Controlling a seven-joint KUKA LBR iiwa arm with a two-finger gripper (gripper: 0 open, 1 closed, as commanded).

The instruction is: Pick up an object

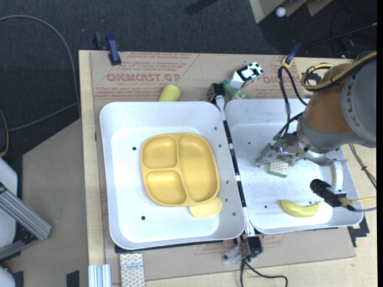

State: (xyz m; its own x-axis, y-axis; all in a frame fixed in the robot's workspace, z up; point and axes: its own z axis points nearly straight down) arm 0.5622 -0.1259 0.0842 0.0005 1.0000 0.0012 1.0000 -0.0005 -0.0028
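Nearest, the bench (90,178) of brown board stands on dark carpet. From the right, the arm (344,109) bends low over the right bin (257,124), jaws down at a small card (277,169); open or closed, I cannot tell. Left bin (119,160) holds a yellow tray (179,169). A banana (301,208) lies near the right bin's near edge.

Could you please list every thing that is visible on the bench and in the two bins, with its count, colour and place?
left bin: 1, white, left half of bench
right bin: 1, white, right half
divided plate: 1, yellow, in left bin
flat piece: 1, yellow, at plate's near edge
banana: 1, yellow, right bin, near edge
small block: 1, pale greenish, right bin, under gripper
yellow object: 1, on bench behind left bin
arm: 1, grey and orange, from right
gripper: 1, metal, over right bin
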